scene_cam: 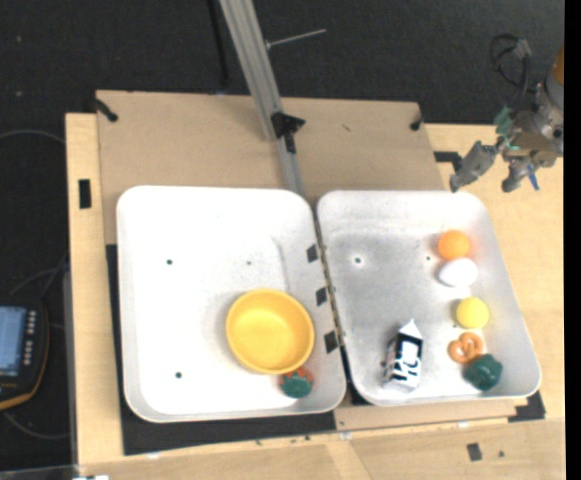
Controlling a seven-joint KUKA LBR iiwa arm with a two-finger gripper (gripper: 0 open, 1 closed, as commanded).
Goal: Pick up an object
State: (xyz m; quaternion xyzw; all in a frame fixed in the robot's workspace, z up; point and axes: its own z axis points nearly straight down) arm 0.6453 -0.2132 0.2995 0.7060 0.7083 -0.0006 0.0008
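White bins: two, side by side on the bench; left bin, right bin, touching along a middle seam.
Left bin contents: one yellow bowl, upright; one small green-and-red piece just beside the bowl at the bin's near edge.
Right bin contents: six things. One orange ball, one white egg-shaped piece just below it, one yellow ball, one orange pretzel-like ring, one dark green lump, and one small black-and-white carton apart from the rest, nearer the seam.
Gripper: one, hanging above the bench past the right bin's far right corner, well apart from every object; two fingers spread apart, nothing between them.
Surface: tan board bench over a dark floor; a grey metal rail runs slantwise down to the seam.
Room: a handheld pendant with a blue screen lies at the left.
Hard to make out: the arm is cut off at the right; the carton's print is unreadable.
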